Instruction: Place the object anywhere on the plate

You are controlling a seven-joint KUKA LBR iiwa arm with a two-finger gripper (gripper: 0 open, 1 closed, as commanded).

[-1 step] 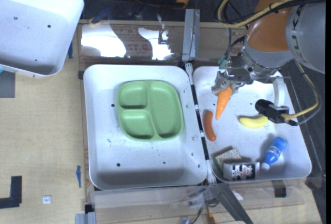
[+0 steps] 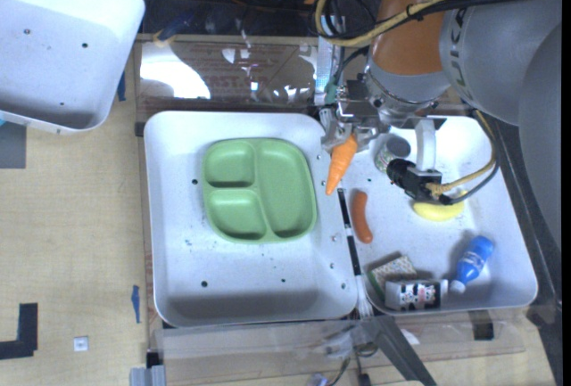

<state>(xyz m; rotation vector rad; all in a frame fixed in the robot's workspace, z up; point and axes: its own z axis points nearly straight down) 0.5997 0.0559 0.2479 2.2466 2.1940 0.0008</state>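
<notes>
An orange carrot (image 2: 338, 166) hangs tip-down over the ridge between the two bins, just right of the plate. Its top end sits between the fingers of my gripper (image 2: 344, 137), which is shut on it. The green divided plate (image 2: 260, 189) lies flat in the left bin, with its right rim a short way left of the carrot's tip. The arm's wrist and orange band rise above the gripper and hide the back left corner of the right bin.
The right bin (image 2: 500, 286) holds a red sausage (image 2: 360, 216), a yellow banana (image 2: 437, 211) partly under a black cable, a blue bottle (image 2: 472, 260) and a small dark carton (image 2: 412, 292). The left bin (image 2: 169, 233) holds the plate. A white lid (image 2: 62, 36) lies at the upper left.
</notes>
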